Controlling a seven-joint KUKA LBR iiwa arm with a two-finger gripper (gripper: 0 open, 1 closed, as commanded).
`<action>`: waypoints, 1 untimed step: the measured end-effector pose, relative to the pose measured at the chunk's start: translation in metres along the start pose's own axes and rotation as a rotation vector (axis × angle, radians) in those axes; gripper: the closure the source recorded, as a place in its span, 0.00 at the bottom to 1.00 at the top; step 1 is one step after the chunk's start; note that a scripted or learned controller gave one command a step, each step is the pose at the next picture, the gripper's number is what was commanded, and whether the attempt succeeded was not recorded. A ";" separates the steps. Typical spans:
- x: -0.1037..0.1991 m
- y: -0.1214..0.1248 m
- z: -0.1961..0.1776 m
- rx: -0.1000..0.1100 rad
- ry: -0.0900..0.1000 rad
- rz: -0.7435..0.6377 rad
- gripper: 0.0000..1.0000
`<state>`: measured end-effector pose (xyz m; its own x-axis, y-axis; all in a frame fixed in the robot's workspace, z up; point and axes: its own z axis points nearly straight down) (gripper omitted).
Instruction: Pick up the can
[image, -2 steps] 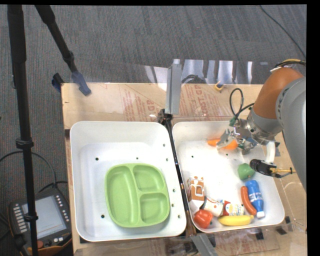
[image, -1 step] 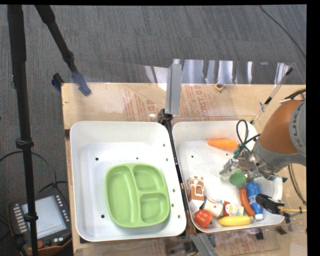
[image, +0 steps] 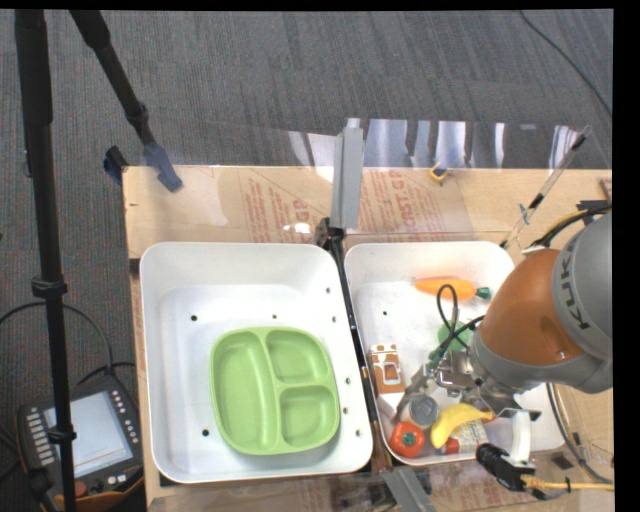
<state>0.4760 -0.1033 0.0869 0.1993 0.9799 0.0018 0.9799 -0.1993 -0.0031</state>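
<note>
Gripper (image: 452, 372) metalwork hangs low over the right bin (image: 372, 262), toward that bin's near edge, under the grey arm (image: 590, 300) and its orange band (image: 525, 315); whether it is parted or closed cannot be told from this slant. Just beside it, toward the near left part of the right bin, lies the can (image: 422, 410), a small grey round object with its top facing up, apart from the gripper and with nothing gripping it. A yellow banana (image: 455, 420) lies touching or just beside the can on its right, and a red tomato (image: 407, 438) sits right at the near edge beside both. A small brown-and-white box (image: 386, 366) rests near the right bin's left wall. An orange carrot (image: 448, 287) lies toward the far side of the same bin, with something green (image: 446, 337) between it and the gripper. The left bin (image: 170, 270) holds a green divided plate (image: 274, 389), lying flat in its middle, well apart from the can.
</note>
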 end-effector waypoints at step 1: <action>0.018 0.104 0.000 0.001 -0.002 0.049 0.00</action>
<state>0.5815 -0.1060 0.0863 0.2472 0.9690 -0.0001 0.9690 -0.2472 -0.0039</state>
